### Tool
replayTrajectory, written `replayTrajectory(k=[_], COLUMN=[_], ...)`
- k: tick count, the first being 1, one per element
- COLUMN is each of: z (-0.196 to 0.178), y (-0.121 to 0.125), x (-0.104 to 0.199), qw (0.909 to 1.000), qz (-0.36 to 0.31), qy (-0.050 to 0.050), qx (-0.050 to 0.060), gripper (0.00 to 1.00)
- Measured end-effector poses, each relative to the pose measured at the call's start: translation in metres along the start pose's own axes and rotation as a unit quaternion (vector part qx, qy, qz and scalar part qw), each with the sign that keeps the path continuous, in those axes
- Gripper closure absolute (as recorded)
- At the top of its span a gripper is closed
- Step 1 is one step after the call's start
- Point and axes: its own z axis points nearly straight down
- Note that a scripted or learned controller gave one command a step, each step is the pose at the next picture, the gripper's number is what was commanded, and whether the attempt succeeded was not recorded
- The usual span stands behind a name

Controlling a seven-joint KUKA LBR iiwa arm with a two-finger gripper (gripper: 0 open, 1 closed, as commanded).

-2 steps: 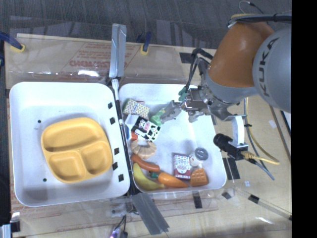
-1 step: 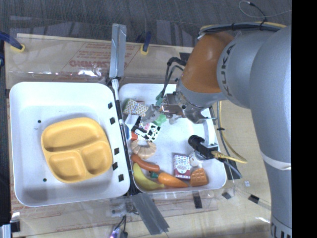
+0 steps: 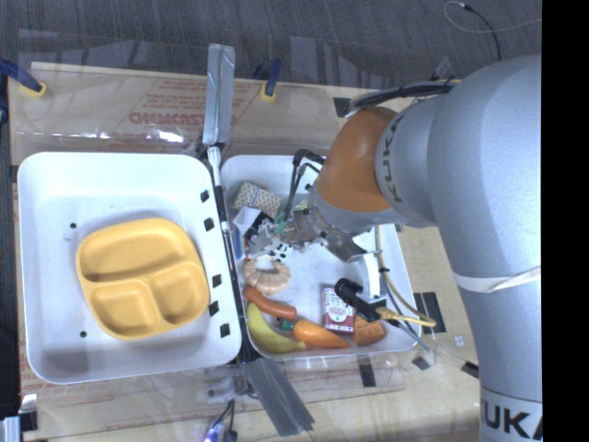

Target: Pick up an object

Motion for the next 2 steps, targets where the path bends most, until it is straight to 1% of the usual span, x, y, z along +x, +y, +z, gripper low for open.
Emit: replayTrajectory(k=[1,2], z=[0.000,-0.096], y=[0.033,0.003], x=[-0.003,0.021], qw=[0.9994,0.9983], qz=[-0.036,-0.058], qy=[0.001,0.000], qx=[0.001,0.003], gripper=[0.00,0.00])
